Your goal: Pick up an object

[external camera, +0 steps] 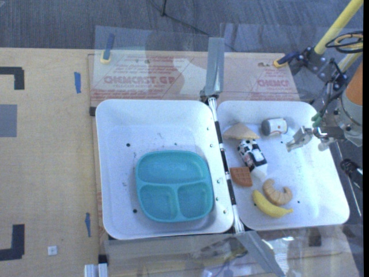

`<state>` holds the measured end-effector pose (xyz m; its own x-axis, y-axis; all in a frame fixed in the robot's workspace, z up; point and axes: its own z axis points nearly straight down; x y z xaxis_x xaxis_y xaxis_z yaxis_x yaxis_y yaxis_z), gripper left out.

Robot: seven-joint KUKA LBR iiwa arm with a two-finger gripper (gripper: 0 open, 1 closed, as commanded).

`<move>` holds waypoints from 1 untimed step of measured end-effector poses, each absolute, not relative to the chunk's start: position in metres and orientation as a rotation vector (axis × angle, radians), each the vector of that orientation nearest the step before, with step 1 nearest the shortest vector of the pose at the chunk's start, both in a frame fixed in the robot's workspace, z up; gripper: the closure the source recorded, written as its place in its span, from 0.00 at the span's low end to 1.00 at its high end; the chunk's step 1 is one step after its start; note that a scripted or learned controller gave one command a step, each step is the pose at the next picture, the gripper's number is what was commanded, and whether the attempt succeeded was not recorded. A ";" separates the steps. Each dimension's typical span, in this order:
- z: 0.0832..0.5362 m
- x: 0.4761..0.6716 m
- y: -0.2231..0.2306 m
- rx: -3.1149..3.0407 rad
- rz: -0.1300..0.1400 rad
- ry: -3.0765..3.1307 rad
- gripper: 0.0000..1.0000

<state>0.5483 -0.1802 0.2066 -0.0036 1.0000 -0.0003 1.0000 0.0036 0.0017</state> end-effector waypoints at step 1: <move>0.100 0.606 -0.096 2.139 0.002 2.300 0.00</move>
